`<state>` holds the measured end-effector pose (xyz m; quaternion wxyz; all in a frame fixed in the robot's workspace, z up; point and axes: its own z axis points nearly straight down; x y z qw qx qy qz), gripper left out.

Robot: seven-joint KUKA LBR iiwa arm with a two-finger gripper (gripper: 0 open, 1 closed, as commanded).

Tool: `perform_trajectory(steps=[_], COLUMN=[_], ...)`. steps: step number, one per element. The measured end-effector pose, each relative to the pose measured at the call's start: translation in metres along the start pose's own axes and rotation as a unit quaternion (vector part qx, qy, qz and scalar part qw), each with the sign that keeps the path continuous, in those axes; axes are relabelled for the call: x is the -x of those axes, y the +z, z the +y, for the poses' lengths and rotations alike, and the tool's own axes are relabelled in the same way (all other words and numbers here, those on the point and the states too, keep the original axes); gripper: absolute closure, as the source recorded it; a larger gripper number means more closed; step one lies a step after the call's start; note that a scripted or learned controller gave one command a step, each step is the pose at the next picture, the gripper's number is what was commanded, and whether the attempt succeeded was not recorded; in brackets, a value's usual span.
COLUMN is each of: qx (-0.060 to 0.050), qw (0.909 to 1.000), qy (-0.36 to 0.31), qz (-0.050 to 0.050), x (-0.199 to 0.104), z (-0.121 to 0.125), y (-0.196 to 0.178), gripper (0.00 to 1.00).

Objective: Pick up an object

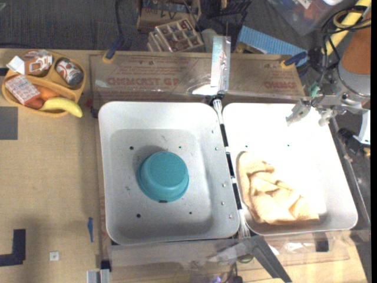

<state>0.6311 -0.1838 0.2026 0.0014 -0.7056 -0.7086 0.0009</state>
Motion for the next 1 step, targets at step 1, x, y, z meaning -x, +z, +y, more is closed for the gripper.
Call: perform_trajectory(steps=[1], qx=[0.0], qw=[0.9997], qy=[0.026], qz=[0.0], x=[-0.0596], z=[-0.0949], y=[0.0714], gripper=[0.0])
